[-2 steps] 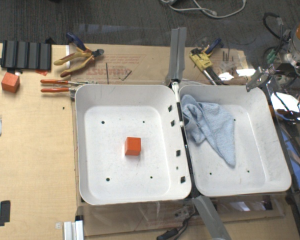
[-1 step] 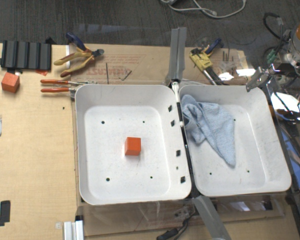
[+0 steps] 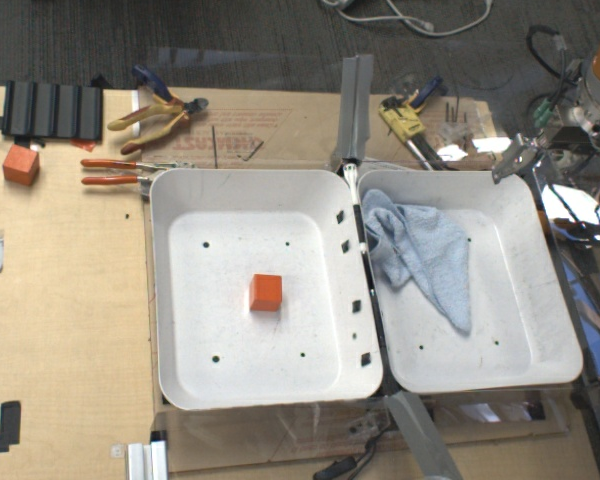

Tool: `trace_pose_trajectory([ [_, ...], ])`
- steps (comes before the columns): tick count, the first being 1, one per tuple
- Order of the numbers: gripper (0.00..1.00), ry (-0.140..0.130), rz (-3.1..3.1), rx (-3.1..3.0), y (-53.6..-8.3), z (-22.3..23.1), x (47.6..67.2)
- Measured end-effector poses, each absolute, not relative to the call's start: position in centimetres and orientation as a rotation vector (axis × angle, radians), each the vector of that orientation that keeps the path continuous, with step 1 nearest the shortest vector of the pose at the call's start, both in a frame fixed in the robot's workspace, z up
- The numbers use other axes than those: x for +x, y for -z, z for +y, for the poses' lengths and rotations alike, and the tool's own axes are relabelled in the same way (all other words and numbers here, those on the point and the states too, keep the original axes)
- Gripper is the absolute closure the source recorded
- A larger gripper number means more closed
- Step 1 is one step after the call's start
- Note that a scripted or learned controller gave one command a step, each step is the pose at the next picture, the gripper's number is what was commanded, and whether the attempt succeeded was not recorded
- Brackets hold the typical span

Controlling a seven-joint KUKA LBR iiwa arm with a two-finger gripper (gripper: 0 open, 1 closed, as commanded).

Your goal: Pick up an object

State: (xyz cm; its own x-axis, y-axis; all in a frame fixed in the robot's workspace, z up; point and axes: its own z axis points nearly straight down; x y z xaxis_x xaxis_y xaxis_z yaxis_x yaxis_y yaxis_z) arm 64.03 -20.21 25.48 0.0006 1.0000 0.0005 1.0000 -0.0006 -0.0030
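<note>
An orange cube (image 3: 266, 293) rests on the floor of the left bin (image 3: 180, 368), a little below its middle. A crumpled blue-grey cloth (image 3: 420, 253) lies in the right bin (image 3: 540, 338), against its left wall and spreading toward the centre. The arm (image 3: 590, 98) sits at the far right, beyond the right bin's back corner. Its gripper (image 3: 520, 156) hangs over that back right corner, well away from both the cloth and the cube. Nothing can be seen held in it.
On the bench left of the bins lie another orange block (image 3: 21, 164), a black ridged block (image 3: 55, 110) and two pliers (image 3: 155, 118). A yellow clamp (image 3: 408, 123) lies behind the right bin. Cables run along the far floor.
</note>
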Motion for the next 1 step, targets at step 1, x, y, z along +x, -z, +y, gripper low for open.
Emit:
trace_pose_trajectory([
  [1, 0.0, -0.006, -1.929, -2.476, -22.52, -21.29, 58.42],
])
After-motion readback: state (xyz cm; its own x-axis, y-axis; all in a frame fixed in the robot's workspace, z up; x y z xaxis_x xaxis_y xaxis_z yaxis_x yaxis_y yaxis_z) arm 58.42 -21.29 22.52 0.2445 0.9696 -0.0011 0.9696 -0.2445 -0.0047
